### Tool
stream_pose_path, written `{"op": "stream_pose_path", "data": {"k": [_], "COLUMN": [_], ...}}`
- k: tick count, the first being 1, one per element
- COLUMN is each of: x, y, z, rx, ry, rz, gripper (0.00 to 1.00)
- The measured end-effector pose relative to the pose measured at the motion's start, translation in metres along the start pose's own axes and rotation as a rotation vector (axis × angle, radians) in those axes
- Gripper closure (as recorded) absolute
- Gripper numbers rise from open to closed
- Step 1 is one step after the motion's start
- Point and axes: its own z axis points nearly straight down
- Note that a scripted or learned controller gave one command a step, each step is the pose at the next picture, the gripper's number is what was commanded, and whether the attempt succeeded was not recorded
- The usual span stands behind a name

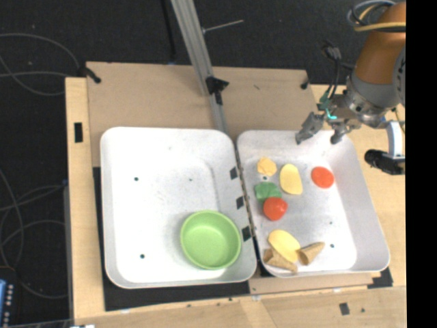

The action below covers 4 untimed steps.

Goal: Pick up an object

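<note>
— Hovering over the right bin's [355,183] far edge, the claw [318,131] looks spread and holds nothing.

— Which object is nearest?

— Probably the orange ball [322,177], lying just nearward of the claw, toward the camera. The yellow piece [291,179] sits left of it, long axis running far-to-near.

— And the green bowl [210,239]?

— Well apart, in the left bin [136,162].

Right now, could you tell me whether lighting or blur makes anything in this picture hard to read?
Camera view: light is even and soft, with no harsh glare on the white bins; the green bowl and the red ball read clearly; the whole frame is slightly soft, and the pincer is small and dark, with little detail.
</note>
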Motion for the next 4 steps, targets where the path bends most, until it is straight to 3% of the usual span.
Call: {"op": "stream_pose_path", "data": {"k": [2, 3, 4], "x": [-0.002, -0.004, -0.006], "y": [0.005, 0.004, 0.006], "z": [0.098, 0.126, 0.112], "rx": [0.005, 0.003, -0.003], "ry": [-0.002, -0.002, -0.006], "rz": [-0.001, 0.001, -0.002], "gripper": [0.00, 0.00, 1.00]}}
